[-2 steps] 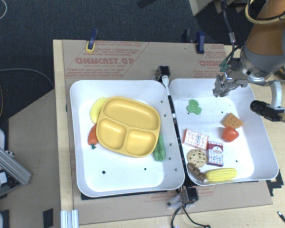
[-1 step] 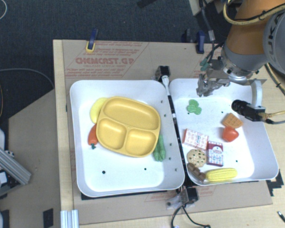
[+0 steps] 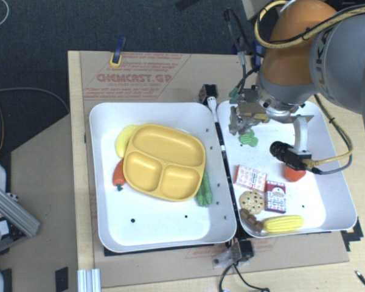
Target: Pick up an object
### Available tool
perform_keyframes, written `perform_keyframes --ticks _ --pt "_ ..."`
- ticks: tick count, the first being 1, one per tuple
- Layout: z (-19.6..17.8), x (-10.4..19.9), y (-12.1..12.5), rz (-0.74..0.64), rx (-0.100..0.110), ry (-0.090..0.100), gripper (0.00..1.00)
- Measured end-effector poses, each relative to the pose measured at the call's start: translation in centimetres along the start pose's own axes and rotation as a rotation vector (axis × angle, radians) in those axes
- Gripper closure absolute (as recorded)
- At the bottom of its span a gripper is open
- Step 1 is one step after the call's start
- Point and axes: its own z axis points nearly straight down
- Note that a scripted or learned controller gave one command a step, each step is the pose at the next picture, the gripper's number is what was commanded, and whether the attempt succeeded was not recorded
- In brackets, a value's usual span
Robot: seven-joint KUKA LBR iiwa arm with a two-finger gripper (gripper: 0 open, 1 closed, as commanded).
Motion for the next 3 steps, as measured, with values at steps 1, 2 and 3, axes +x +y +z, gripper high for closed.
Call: perform_keyframes --ticks 1,2,3 --pt "-1.6 0.8 -0.7 0.004 -0.007 -0.003 1.00" --pt "0.0 0.1 -0.4 0.007 0.000 -0.004 1.00" --pt "0.4 1.0 -0.3 0.005 0.000 -0.003 1.00"
